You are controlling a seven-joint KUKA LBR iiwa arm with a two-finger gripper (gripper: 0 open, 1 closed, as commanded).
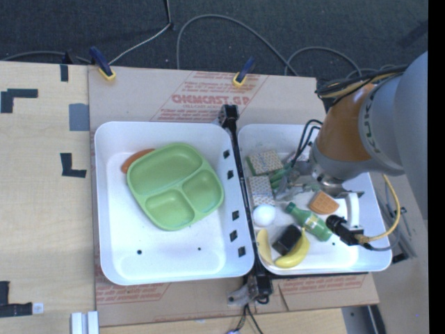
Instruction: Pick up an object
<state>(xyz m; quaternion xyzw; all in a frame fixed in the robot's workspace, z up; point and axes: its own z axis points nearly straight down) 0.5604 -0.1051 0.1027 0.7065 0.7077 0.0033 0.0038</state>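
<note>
- Gripper (297, 181) sits low in the right bin (368, 259), at the end of the grey arm (361, 127) that reaches in from the right.
- Whether it is spread or pressed together cannot be told; the wrist covers the tip.
- Nothing can be made out gripped at its tip.
- Green bottle (310, 221) lies tilted just below the gripper, close to it, cap end pointing up-left towards the tool.
- Cracker (323, 203), orange-brown, lies just right of the gripper and touches the bottle's upper side.
- White ball (264, 216) rests down-left of the gripper, near the bin's left wall.
- Banana (285, 255) curves along the near edge of the right bin, well below the gripper.
- Black block (286, 241) lies on the banana's inner curve, between banana and bottle.
- Patterned cloth (263, 163) lies left of the gripper, in the far-left part of the bin; a second patterned piece (260, 186) sits just below it.
- Count in the right bin: one bottle, one cracker, one ball, one banana, one black block, two patterned pieces.
- Left bin (160, 263) holds one green tray (175, 185) with three compartments, set at a slant.
- One orange thing (133, 160) peeks out from under the tray's far-left edge; its shape is mostly hidden.
- Two bins in all, side by side, touching along the black divider.
- Cardboard (201, 99) lies under both bins, with two clamps, blue and yellow (103, 67) (243, 75), on its far edge.
</note>
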